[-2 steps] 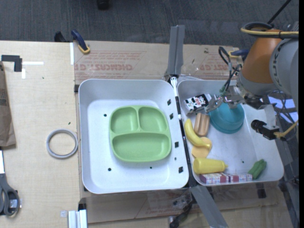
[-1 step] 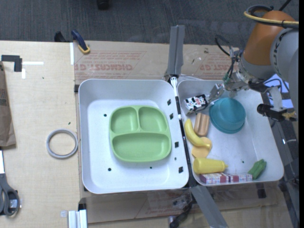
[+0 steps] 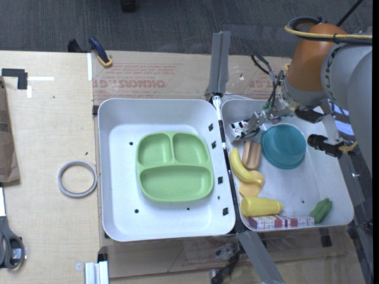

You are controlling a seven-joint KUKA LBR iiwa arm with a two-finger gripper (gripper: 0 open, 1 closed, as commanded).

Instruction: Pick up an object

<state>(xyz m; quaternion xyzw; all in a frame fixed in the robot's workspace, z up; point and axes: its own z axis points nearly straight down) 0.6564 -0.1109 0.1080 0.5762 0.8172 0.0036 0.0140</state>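
Observation:
My gripper (image 3: 247, 129) reaches down into the back left part of the right bin (image 3: 331, 185). It hangs just above a tan sausage-like cylinder (image 3: 251, 154) and close to a small black and white item (image 3: 239, 125). A teal bowl (image 3: 284, 145) sits right beside the gripper. A yellow banana (image 3: 239, 165) lies along the bin's left wall, with an orange piece (image 3: 250, 188) and a yellow bottle-like object (image 3: 260, 206) in front of it. I see nothing held in the gripper.
The left bin (image 3: 112, 176) holds a green divided plate (image 3: 174, 165). A pink and white box (image 3: 278, 221) and a green vegetable (image 3: 321, 209) lie at the right bin's front edge. A grey ring (image 3: 77, 178) lies on the bench, left of the bins.

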